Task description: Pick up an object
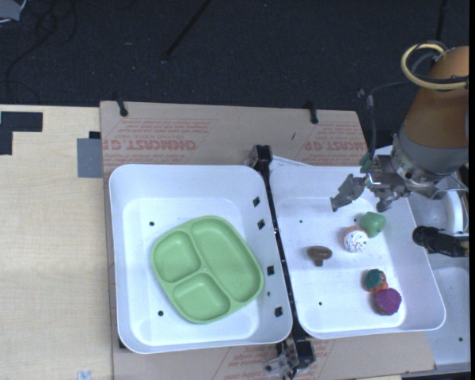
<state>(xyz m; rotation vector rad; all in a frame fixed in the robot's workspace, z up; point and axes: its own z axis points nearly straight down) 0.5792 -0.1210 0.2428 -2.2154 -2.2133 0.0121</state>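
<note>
The grey two-finger gripper (pixel 364 197) hangs over the upper right part of the right shallow white bin (pixel 317 323), its fingers (pixel 342 196) spread apart and grasping nothing. One finger points out toward nine o'clock; the other reaches down toward five o'clock. The grey arm with its orange band (pixel 437 117) rises from the gripper toward one o'clock.

Just at five o'clock from the gripper lies a small green rounded object (pixel 373 223), close beneath the lower finger; whether they touch cannot be told. Touching or just beside it, at seven o'clock, sits a white speckled ball (pixel 355 241). Further toward seven o'clock rests a small brown mushroom-shaped piece (pixel 319 254). At six o'clock from the green object, well apart, lies a teal and orange object (pixel 374 279), and directly below that a purple rounded lump (pixel 387 301).

Out at nine o'clock, the left shallow white bin (pixel 134 188) holds a pale green plastic plate with three compartments (pixel 206 269).
</note>
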